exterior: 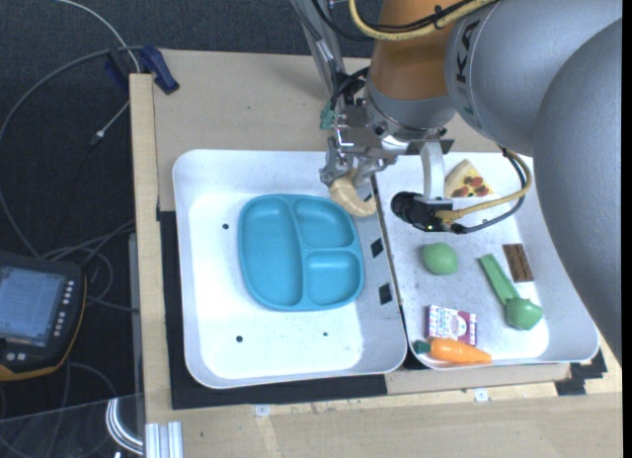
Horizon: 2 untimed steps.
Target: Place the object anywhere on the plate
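- Camera view from above shows a tan, bread-like object (pixel 354 196) right under the tool (pixel 348 172).
- That tan object hangs at the top right edge of the blue plate (pixel 299 251), partly over the plate's rim and partly over the white bin floor.
- The tool's fingers look closed on the tan object, with the object sticking out just below them.
- The blue plate has three sections and lies in the left bin (pixel 197 249).
- The arm (pixel 513 71) is grey with an orange band and comes in from the right side of the view, covering the top of the right bin (pixel 563 343).
- In the right bin, a pizza slice (pixel 467 181) lies near the top, just beside the arm.
- A small green ball (pixel 440 258) sits below it, near the middle of the bin.
- A green scoop (pixel 512 294) lies to the right of the ball, tilted, with its round end toward the front.
- A brown bar (pixel 517 262) lies just beside the scoop's handle.
- A small pink and white box (pixel 451 324) sits near the front of the right bin.
- An orange carrot (pixel 457 351) lies touching the front of that box.
- Both bins rest on the tan counter (pixel 237 101).
- A blue clip (pixel 158 69) sits at the counter's far left corner.
- A dark screen device (pixel 35 313) sits off the counter at the left.
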Each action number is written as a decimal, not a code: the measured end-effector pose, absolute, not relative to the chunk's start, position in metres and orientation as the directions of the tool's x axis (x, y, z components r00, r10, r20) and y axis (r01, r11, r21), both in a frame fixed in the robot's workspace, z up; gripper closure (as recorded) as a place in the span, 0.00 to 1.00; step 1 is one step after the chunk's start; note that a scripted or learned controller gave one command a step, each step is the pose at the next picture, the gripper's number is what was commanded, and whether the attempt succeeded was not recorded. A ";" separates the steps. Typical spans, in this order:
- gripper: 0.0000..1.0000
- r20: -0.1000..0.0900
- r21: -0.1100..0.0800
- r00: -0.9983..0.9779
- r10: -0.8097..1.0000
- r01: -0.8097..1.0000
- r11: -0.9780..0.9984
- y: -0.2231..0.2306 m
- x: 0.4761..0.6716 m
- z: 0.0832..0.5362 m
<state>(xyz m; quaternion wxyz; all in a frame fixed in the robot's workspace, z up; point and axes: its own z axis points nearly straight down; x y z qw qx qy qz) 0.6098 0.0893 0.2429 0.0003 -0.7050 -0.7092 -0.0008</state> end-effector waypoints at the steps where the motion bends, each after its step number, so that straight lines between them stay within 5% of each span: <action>1: 1.00 0.001 0.001 -0.006 1.000 1.000 0.006 0.152 0.604 0.238; 2: 0.00 0.001 0.000 -0.001 1.000 1.000 0.001 0.149 0.605 0.239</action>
